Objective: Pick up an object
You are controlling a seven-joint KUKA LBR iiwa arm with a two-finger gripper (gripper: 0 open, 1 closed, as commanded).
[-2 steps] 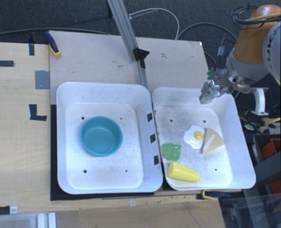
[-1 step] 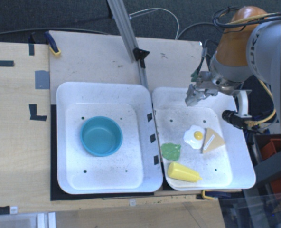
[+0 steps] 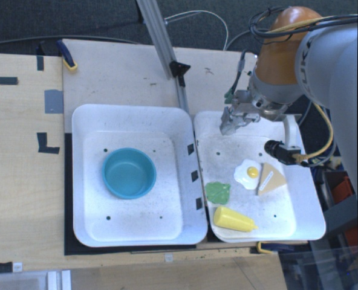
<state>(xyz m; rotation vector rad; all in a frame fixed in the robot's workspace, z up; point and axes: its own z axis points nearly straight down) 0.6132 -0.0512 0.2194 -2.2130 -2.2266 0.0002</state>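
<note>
Bench point(image 3: 118, 77), 2 white bins point(image 3: 88, 162) point(image 3: 306, 216) on it

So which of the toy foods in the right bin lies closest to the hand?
The fried egg, white with a yellow yolk. It lies nearest the hand; the cheese wedge, green piece and yellow piece lie farther off.

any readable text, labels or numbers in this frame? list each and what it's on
No text reads clearly.
Arm: dark letters on the grey casing by the orange band, possibly part of "KUKA", too blurred and cut off to quote.
Bench: dark tape shapes, marks only, not letters.
Blue bowl, fried egg, cheese wedge, yellow piece, green piece: no print.
</note>
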